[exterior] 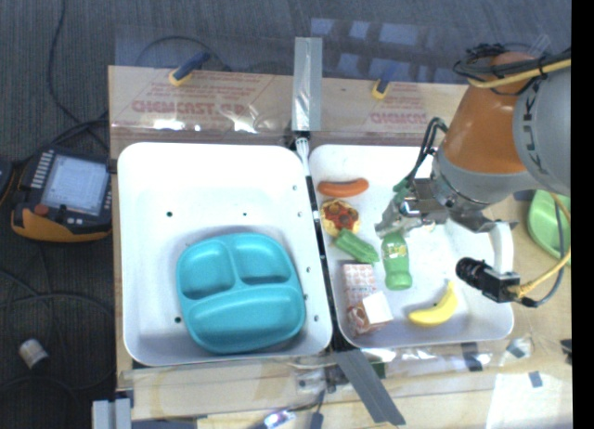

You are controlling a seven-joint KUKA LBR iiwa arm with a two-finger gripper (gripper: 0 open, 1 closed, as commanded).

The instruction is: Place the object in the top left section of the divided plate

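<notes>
On the floor at far left: a handheld control pad, grey screen in an orange and black casing, cables trailing over the dark carpet.

Left bin: shallow, white, smooth plastic with rounded corners. It holds the divided plate, turquoise, matte, a rounded rectangle with two small sections at the far side and one wide section at the near side.

Right bin: same make, set just beside the left one. Contents:
- hot dog, orange-red, slim and rounded, at the far left corner.
- red and yellow toy food, lumpy, below it.
- green vegetable, long and tapered, lying at a slant.
- small packets, boxy, pale with printed faces, near the front wall.
- green bottle, glossy, pale cap end toward the gripper.
- banana, yellow, curved, at the front.

Gripper: dark metal, at the cap end of the green bottle; whether it is spread or pinching cannot be told. Behind it, the arm, grey with an orange band.
</notes>
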